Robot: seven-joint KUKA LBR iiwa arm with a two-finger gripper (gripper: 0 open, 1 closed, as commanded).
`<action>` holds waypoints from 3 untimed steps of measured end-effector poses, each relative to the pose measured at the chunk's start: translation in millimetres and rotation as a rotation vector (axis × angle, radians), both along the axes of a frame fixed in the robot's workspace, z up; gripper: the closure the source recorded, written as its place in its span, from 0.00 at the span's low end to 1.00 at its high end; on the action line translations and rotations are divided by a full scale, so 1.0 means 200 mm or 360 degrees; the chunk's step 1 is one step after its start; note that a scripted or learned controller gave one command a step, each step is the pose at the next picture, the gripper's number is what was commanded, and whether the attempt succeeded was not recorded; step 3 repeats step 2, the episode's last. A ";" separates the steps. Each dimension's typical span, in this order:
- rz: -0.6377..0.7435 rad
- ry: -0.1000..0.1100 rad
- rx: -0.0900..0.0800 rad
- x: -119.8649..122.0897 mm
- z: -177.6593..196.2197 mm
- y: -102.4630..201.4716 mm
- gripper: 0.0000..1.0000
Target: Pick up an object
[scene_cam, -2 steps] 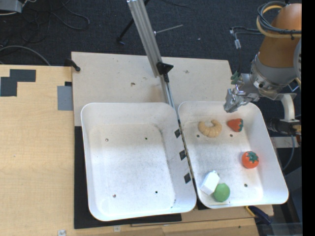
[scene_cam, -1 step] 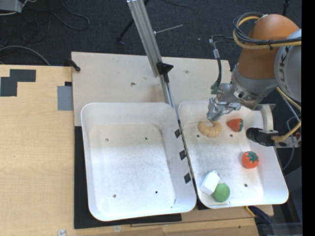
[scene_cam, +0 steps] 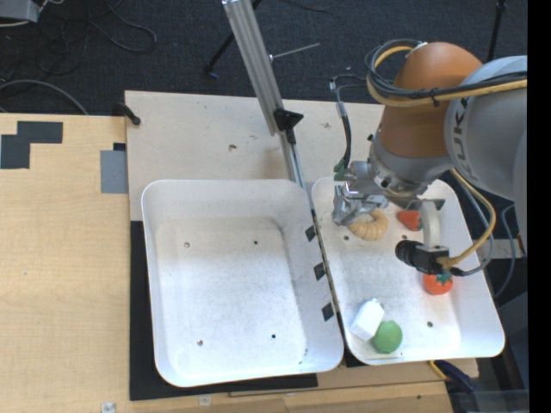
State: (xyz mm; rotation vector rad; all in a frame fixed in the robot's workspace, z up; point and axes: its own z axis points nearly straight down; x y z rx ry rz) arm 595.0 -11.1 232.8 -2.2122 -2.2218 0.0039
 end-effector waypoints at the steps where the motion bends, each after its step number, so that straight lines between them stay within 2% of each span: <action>1: -0.0002 0.0001 -0.0002 -0.12 -0.01 0.20 1.00; 2: 0.0000 0.0001 -0.0001 -0.25 -0.02 0.43 1.00; 3: 0.0000 0.0001 -0.0001 -0.25 -0.02 0.43 1.00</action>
